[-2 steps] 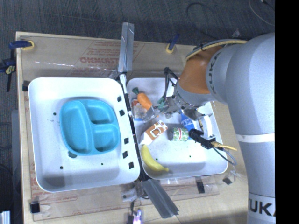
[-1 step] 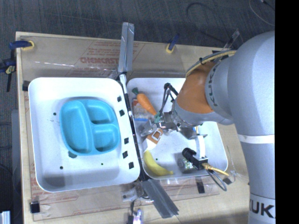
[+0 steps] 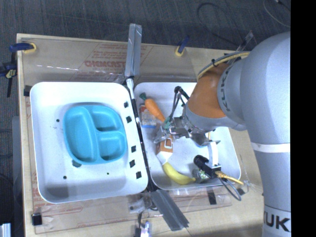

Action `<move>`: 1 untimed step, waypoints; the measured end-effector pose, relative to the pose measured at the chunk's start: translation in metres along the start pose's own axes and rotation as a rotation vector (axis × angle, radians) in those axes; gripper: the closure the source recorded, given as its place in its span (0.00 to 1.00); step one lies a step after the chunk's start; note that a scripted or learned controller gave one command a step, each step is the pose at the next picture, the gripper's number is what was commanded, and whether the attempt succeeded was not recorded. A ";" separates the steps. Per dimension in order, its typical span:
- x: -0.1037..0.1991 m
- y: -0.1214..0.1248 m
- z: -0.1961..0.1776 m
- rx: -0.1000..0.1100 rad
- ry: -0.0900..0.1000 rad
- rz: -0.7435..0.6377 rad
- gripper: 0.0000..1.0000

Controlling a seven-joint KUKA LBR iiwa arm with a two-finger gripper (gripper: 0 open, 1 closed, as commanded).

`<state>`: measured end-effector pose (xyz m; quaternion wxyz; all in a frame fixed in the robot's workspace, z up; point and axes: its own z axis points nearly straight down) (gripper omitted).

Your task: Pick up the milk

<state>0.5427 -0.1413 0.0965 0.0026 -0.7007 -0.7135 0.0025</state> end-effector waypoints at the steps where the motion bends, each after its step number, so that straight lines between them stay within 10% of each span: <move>1: 0.056 0.001 -0.092 -0.002 0.000 -0.042 1.00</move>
